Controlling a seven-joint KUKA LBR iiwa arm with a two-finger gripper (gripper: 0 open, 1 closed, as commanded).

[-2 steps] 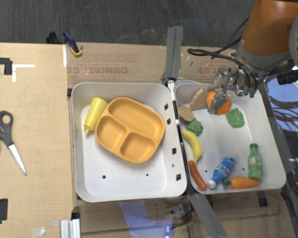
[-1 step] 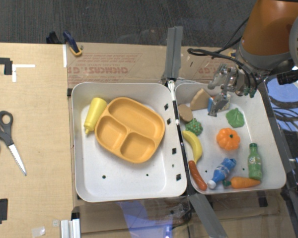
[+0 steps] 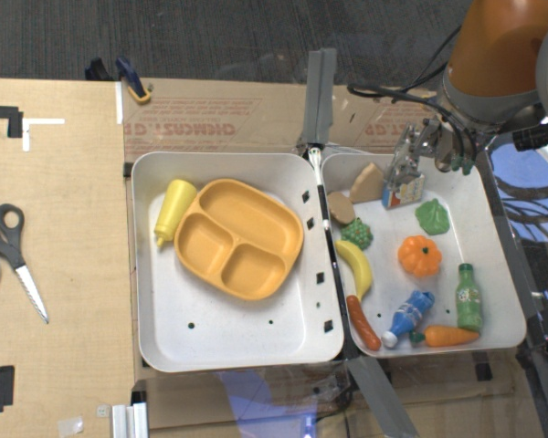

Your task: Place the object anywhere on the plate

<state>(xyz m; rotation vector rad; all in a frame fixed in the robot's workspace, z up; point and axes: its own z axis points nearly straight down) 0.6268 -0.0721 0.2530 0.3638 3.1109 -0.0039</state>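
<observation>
The gripper (image 3: 407, 173) hangs at one o'clock over the right bin (image 3: 493, 245), its metal fingers closed around a small carton (image 3: 405, 190) lifted clear of the toys, probably so it can travel without snagging. The plate (image 3: 235, 238), glossy orange plastic with three compartments, sits in the left bin (image 3: 164, 327) at nine o'clock from the gripper, bare. A smooth yellow bottle (image 3: 172, 210) leans against the plate's ten o'clock rim. Below the carton lie a ribbed orange pumpkin (image 3: 420, 255) and a curved banana (image 3: 356, 267).
</observation>
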